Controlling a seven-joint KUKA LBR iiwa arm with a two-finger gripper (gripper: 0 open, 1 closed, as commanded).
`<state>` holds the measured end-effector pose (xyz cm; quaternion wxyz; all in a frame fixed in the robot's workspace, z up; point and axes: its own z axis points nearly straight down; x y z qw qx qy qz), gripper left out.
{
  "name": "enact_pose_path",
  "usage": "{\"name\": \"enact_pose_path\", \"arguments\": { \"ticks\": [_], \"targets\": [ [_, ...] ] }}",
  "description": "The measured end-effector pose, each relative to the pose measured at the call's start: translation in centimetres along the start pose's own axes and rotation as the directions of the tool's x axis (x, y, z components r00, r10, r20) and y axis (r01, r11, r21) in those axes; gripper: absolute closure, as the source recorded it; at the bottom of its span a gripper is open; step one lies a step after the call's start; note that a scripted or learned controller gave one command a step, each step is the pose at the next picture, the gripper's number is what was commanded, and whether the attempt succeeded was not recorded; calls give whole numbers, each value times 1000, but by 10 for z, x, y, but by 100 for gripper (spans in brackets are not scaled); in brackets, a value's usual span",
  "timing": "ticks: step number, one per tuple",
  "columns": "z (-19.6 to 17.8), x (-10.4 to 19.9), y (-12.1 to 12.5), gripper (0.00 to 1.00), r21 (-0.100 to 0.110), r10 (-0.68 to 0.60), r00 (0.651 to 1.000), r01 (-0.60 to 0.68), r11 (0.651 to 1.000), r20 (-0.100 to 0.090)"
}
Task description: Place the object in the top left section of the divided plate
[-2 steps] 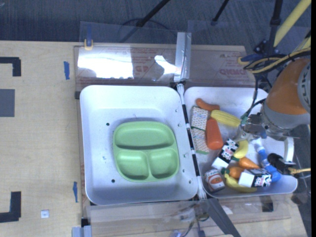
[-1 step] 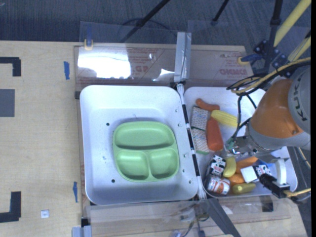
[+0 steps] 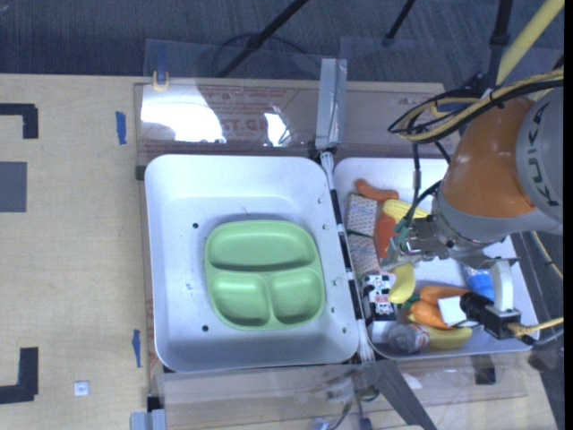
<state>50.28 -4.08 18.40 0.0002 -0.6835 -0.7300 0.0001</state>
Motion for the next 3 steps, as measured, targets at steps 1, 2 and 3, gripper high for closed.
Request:
{"name": "enact_pose_path", "arguments": {
  "ticks": [1, 2, 3],
  "targets": [
    [0, -15, 1, 100, -1, 113, 994, -113, 994, 1],
    [-6, -20, -6, 100, -2, 317, 949, -317, 949, 1],
    [0, 38, -21, 100, 3, -82, 997, 82, 997, -2]
  ]
}}
